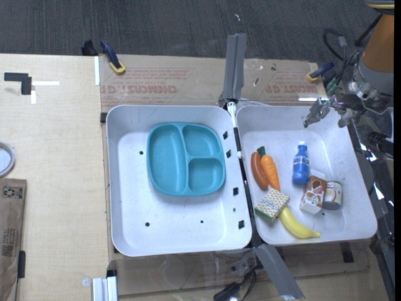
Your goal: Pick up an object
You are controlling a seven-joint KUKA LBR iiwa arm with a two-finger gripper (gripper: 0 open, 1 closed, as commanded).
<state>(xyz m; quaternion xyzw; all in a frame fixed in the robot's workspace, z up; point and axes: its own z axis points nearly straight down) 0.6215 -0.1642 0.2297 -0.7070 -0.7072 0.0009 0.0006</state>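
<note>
Right bin point(351, 231): carrots point(265, 170), blue bottle point(301, 163), small carton point(312, 194), can point(332, 195), sponge block point(272, 204), banana point(297, 224). Left bin point(125, 231): teal divided plate point(186, 158). Tool point(329, 107): above right bin's far corner, holding nothing; finger spread cannot be told. Step: approach. Next: descend over one object.

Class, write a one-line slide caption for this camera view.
Arm's hand above the right bin of carrot, bottle, banana; teal plate in left bin.
</note>
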